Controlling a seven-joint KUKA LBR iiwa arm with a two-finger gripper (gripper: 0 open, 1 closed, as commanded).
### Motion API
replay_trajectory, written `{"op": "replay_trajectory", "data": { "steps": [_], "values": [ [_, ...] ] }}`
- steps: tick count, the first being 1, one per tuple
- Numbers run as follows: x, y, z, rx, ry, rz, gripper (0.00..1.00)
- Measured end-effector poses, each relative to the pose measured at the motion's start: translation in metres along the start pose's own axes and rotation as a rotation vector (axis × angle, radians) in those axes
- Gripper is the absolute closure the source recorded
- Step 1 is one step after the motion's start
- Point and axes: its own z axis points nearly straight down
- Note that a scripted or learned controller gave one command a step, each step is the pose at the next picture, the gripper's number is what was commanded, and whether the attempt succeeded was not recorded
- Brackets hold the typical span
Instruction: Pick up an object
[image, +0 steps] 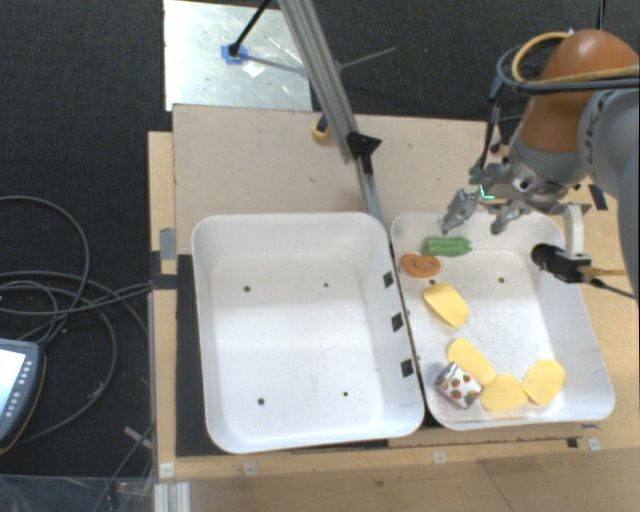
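Can (458, 385): near end of right bin (580, 330).
Green piece (446, 246): far end, just below gripper (484, 216).
Fingers: apart, holding nothing.

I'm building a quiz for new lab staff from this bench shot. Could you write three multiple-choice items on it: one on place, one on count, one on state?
1. Which bin holds the objects?
A. the left bin
B. the right bin
C. both bins

2. How many plain yellow pieces lie in that bin?
A. one
B. two
C. four

3. How do the gripper's fingers stand?
A. spread apart, nothing between them
B. shut on the green piece
C. shut on the orange ring

Answers:
1 B: every item lies in the right bin.
2 C: four yellow pieces show.
3 A: the gripper hangs above the green piece, beside the orange ring, fingers apart.
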Motion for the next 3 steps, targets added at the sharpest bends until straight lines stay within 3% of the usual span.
{"op": "replay_trajectory", "data": {
  "steps": [1, 3],
  "values": [
    [0.000, 0.001, -0.003, -0.004, -0.001, -0.002, 0.00],
    [-0.003, 0.007, 0.108, -0.003, -0.001, 0.000, 0.00]
  ]
}}
